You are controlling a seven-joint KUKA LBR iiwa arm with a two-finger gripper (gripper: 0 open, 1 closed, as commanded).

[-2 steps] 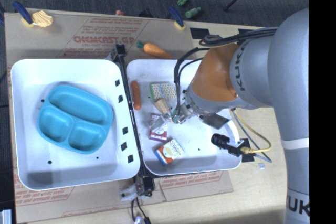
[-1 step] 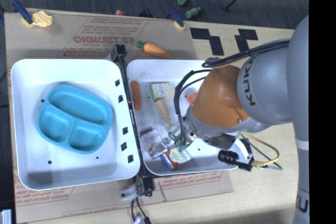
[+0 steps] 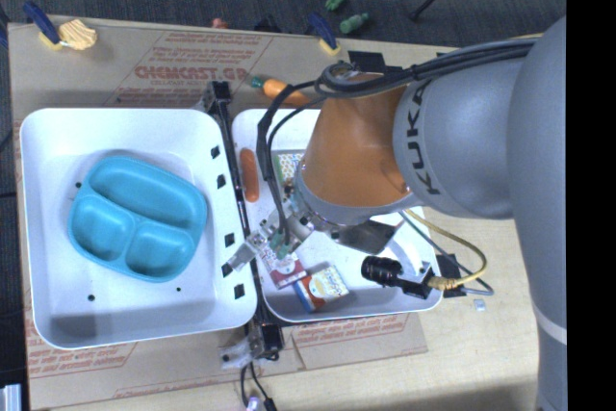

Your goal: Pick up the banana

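The banana cannot be picked out with any certainty. The arm [image 3: 385, 149] lies across most of the right bin [image 3: 423, 295], and whatever sits beneath it is hidden. Nothing clearly yellow and curved can be made out in the part of the bin left uncovered. The closest in shape is a slim, long orange-red piece [image 3: 248, 174] lying lengthwise just beside that bin's left wall, but its colour does not suit a banana.
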